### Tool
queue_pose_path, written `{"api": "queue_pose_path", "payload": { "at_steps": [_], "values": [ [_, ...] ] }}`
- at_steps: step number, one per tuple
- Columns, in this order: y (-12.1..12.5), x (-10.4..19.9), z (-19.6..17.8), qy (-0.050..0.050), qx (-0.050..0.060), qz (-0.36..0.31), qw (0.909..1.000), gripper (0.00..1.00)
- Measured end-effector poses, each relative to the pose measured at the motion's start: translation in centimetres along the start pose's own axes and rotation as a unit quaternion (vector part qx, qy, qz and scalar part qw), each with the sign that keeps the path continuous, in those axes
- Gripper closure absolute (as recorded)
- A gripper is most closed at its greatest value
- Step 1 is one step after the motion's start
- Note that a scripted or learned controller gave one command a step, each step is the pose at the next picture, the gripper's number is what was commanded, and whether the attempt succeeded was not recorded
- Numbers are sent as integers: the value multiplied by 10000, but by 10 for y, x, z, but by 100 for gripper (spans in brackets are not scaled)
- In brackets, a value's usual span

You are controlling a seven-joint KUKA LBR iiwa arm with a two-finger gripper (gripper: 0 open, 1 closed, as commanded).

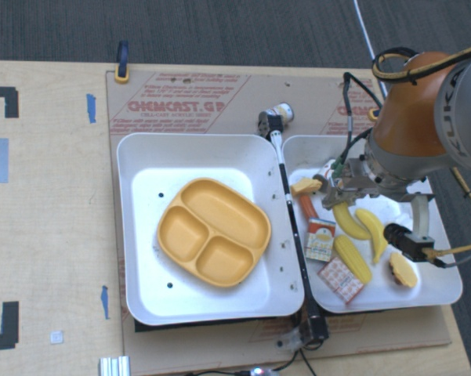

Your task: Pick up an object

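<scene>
Overhead, the camera view shows the grey arm with its orange band reaching in from the right, and the claw (338,185) low over the upper left part of the right bin (447,288). The wrist hides the tips, so I cannot tell whether the claw is apart or together, and nothing can be seen clamped in it.

The things it could pick up lie close around it in that bin:

- A small yellow piece (304,185) sits just beside the claw, toward the picture's left.
- An orange-red stick (307,207) lies just below that piece.
- A banana (347,222) is right under the claw, toward the picture's bottom.
- A second banana (374,229) lies alongside the first, on the side away from the left bin.
- A corn cob (353,258) comes further down from the claw.
- A small printed box (320,241) lies near the corn cob, on the side toward the left bin.
- A checkered packet (342,280) is lower still, near the bin's front wall.
- A pale rounded piece (402,271) lies down and to the right of the claw, well apart from it.

Well to the left of the claw, across the wall the bins share, the left bin (137,171) holds a yellow divided plate (213,232) with three compartments, lying flat.
</scene>
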State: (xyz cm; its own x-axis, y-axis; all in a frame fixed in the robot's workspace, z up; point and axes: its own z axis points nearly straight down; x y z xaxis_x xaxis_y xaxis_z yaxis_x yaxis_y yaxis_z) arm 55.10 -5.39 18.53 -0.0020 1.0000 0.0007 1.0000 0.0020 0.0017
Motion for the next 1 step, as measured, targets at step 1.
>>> {"api": "queue_pose_path", "payload": {
  "at_steps": [1],
  "values": [
    [-43, -1, -8, 2, 18, 10, 10000, 100]
  ]
}}
